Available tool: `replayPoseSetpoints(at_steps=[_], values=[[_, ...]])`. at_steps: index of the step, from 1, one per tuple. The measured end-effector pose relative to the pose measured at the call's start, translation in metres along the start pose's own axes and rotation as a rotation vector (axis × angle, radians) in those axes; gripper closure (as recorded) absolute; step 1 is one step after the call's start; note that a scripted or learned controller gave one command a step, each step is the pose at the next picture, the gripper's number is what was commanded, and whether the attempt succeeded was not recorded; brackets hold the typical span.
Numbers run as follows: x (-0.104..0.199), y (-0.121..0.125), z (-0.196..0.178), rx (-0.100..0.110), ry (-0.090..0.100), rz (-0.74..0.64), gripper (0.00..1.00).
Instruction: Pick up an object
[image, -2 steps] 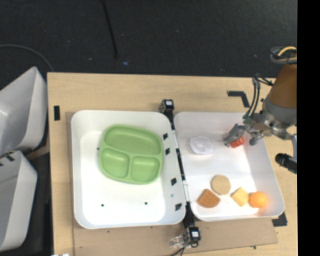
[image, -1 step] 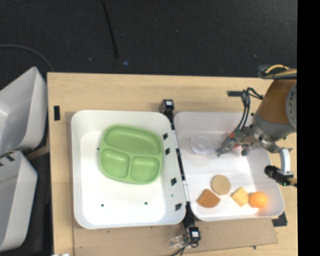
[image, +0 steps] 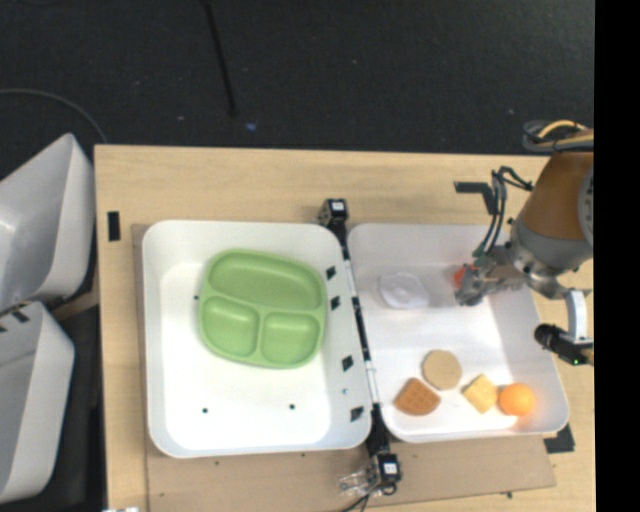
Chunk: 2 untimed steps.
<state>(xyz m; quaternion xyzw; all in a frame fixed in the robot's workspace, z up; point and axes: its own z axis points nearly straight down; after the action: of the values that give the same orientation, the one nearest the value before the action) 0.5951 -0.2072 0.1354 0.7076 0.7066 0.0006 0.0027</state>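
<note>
Two white bins – no legible labels; tool over rt.

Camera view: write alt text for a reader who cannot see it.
A grey arm's gripper hangs over the right bin, near a clear lid; four food pieces lie along its front edge. The left bin holds a green divided plate.
</note>
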Motion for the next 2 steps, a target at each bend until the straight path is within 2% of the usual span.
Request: replayPoseSetpoints(at_steps=[1,2], values=[[0.009,0.002,-0.052,0.000,0.001,-0.005,1.00],[0.005,0.002,-0.096,-0.001,0.000,-0.005,1.00]])
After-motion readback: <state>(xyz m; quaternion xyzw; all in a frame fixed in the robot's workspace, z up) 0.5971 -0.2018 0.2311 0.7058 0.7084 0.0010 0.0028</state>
